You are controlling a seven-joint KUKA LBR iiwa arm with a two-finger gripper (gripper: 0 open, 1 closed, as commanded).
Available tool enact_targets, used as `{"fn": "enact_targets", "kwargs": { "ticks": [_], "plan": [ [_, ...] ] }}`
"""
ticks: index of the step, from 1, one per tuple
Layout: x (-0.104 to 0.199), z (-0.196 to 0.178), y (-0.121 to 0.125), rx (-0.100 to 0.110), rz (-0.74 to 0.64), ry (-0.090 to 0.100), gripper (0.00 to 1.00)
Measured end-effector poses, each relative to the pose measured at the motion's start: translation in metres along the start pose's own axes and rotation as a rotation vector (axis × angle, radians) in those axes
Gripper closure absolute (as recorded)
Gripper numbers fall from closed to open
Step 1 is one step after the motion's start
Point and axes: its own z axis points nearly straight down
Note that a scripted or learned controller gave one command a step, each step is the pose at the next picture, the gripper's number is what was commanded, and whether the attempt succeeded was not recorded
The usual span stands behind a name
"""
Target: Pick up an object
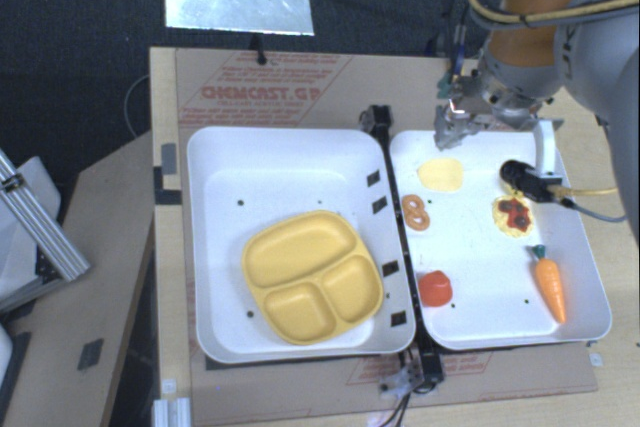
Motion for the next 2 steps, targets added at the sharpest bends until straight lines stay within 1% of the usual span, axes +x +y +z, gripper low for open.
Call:
{"fn": "enact_targets", "kwargs": {
  "ticks": [1, 2],
  "plan": [
    [0.055, -0.005, 0.003, 0.001, -0.001, 0.001, 1.00],
    [0.111, -0.012, -0.001, 0.001, -0.001, 0.001, 1.00]
  ]
}}
